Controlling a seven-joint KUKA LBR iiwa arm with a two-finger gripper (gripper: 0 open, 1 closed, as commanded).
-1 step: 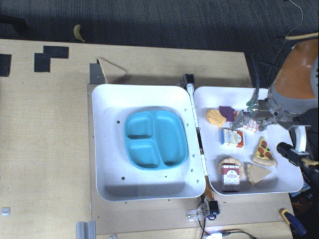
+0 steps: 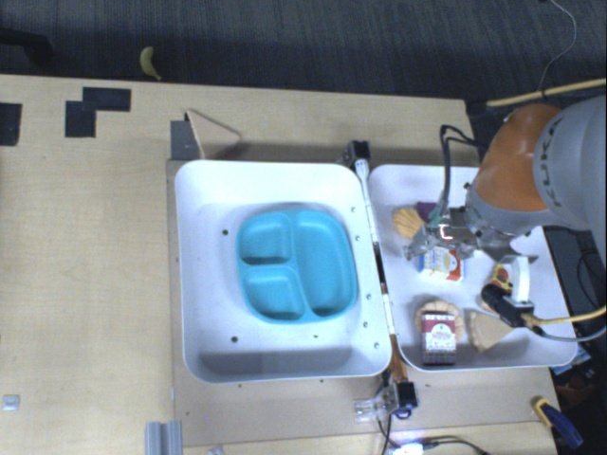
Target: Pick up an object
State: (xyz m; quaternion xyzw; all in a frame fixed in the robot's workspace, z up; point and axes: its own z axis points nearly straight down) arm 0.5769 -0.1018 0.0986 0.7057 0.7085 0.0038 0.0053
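Beneath the end effector [image 2: 438, 245], a small item [image 2: 444, 265] seems half hidden.

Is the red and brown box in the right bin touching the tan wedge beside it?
Cannot tell. In the camera view the red and brown box and the tan wedge lie very close, but neither contact nor a gap shows plainly between them.

Right bin [image 2: 560, 354] crowded: red box [image 2: 438, 333], wedge [image 2: 487, 329], cracker [image 2: 408, 221]. You get more room in left bin [image 2: 204, 254] around blue tray [image 2: 296, 263], probably.
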